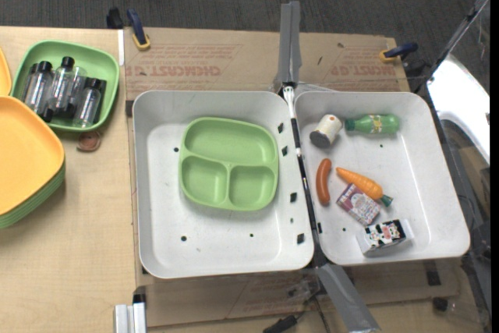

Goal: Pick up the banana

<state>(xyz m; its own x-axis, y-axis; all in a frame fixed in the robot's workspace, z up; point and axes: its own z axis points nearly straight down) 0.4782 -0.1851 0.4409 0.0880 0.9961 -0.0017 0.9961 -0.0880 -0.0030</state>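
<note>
Bench (234, 62): green tray (229, 164) in L bin (165, 234); carrot (360, 183), bottle (373, 123) in R bin (425, 175); pincer state unclear.

Left bin (156, 246) with a green tray (229, 164), right bin (437, 230) with a cup (327, 129), green bottle (372, 123), sausage (323, 181), carrot (361, 183), purple packet (358, 205), small carton (385, 235), yellow plates (27, 160) at the left

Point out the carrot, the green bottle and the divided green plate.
carrot (360, 182), camera view, middle of its orange body
green bottle (373, 123), camera view, middle of its body
green plate (192, 138), camera view, bare upper compartment
</note>
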